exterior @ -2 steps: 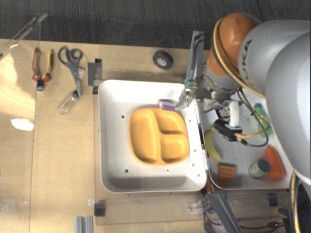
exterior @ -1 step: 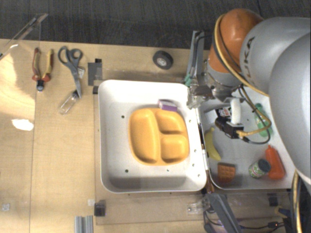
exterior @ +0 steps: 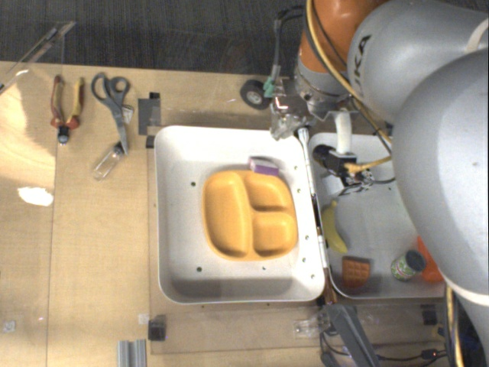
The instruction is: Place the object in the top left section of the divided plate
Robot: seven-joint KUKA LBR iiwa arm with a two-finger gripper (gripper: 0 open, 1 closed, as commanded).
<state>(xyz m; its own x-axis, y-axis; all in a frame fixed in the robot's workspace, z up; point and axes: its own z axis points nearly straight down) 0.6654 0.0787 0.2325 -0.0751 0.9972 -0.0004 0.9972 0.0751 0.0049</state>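
The purple block (exterior: 264, 167) lies at the upper rim of the yellow plate (exterior: 229, 220), mid-frame. I judge it light and stiff, best taken by its sides. The tool (exterior: 290, 126) hangs near it, to the upper right; whether it is released or clenched, I cannot tell.

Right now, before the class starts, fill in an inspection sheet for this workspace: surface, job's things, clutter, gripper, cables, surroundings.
Surface: wooden bench bearing a left bin and a right bin, both white.
Job's things: yellow divided plate in the left bin; small purple object at its far rim.
Clutter: banana, brown square item and green can in the right bin.
Gripper: gripper hovers over the bins' shared rim, far end.
Cables: yellow cable along the wrist.
Surroundings: scissors and pliers on the bench, left of the bins.
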